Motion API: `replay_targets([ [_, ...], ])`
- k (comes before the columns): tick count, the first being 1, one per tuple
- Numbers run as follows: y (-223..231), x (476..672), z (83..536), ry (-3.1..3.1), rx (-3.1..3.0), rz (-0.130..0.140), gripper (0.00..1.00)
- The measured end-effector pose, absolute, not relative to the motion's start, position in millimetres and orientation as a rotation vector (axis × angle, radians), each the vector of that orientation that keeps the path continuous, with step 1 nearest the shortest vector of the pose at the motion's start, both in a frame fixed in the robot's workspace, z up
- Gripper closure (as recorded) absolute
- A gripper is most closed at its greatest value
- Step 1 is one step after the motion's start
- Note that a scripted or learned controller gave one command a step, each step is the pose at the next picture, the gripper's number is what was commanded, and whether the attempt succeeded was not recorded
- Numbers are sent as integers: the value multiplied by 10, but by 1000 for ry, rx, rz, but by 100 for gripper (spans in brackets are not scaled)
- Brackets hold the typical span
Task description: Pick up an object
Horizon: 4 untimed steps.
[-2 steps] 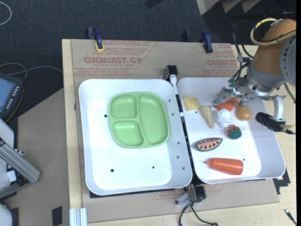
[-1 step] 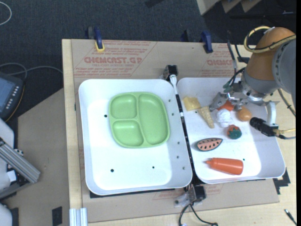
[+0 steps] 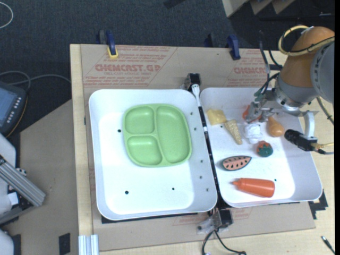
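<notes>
My gripper (image 3: 258, 112) hangs low over the far part of the right bin (image 3: 303, 170), reaching in from the right. Just under and beside it lie a small red piece (image 3: 246, 112), a white crumpled object (image 3: 254, 132) and an orange rounded toy (image 3: 274, 127). Whether it touches any of them is unclear. Further toy foods lie in the same bin: a yellow cheese wedge (image 3: 215, 116), a pale cone (image 3: 234, 131), a red and green strawberry (image 3: 264, 150), a watermelon slice (image 3: 236, 162) and an orange-red carrot (image 3: 256, 187).
The left bin (image 3: 106, 158) holds a green divided plate (image 3: 157, 135). A raised rim (image 3: 204, 142) divides the two bins. A black cable piece (image 3: 300, 139) hangs from the arm over the right bin's right side.
</notes>
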<state>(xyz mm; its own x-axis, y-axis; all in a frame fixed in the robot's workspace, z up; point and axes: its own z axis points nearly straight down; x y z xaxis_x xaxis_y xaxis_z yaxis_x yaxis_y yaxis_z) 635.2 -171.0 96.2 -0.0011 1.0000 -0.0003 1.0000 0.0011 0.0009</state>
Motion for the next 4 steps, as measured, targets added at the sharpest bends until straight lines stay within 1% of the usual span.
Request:
replay_targets([
  [1,-1607,6350,1496,2219,2216,5,100],
  [2,-1545,6304,2089,2219,2217,4,100],
  [3,-1545,6313,2259,2220,2217,4,100],
  [4,-926,6372,2278,2225,2218,1,100],
])
